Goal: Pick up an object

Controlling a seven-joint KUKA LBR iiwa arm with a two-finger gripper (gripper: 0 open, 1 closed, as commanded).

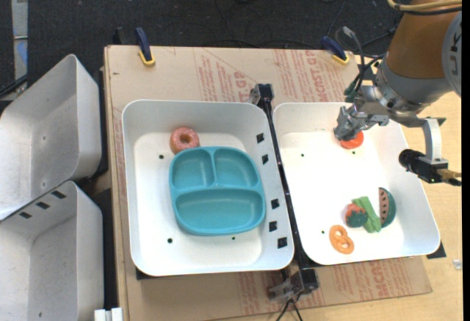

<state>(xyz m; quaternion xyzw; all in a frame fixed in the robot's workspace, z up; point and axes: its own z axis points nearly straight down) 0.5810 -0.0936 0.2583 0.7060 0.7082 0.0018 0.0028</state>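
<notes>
The claw (352, 128) sits directly over a small orange-red object (352, 140) at the far end of the right bin (418, 187). Its finger gap cannot be told. The object peeks out just beneath the claw, too hidden to judge its long axis.

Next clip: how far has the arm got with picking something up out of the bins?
Done: the gripper is down in the right white bin, directly over a small orange-red object.
In hand: nothing is visibly lifted; that object sits on the bin floor, and whether the fingers grip it cannot be told.
Left: securing and raising it. The green-and-red toy food pile and orange pretzel lie untouched.
</notes>
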